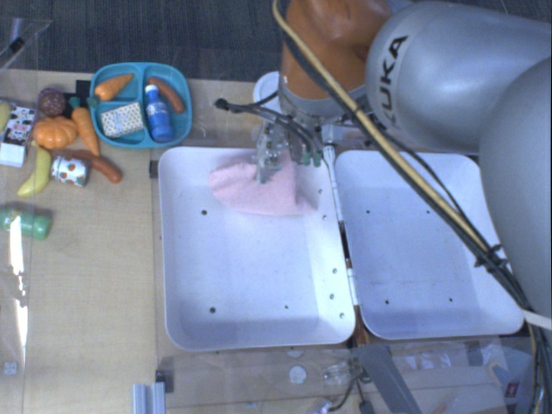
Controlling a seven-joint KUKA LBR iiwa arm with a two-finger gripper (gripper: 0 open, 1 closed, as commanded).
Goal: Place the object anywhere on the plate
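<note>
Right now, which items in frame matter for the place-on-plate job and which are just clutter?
Job:
- pink plate in the left bin
- claw, poised over the plate

Clutter:
- right bin
- teal divided tray of toy food
- toy pumpkin
- toy banana
- toy can

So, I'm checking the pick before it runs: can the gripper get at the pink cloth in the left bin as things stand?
Probably yes. The gripper hangs right over the pink cloth at the far end of the left bin, and nothing lies on or beside the cloth to block it.
</note>
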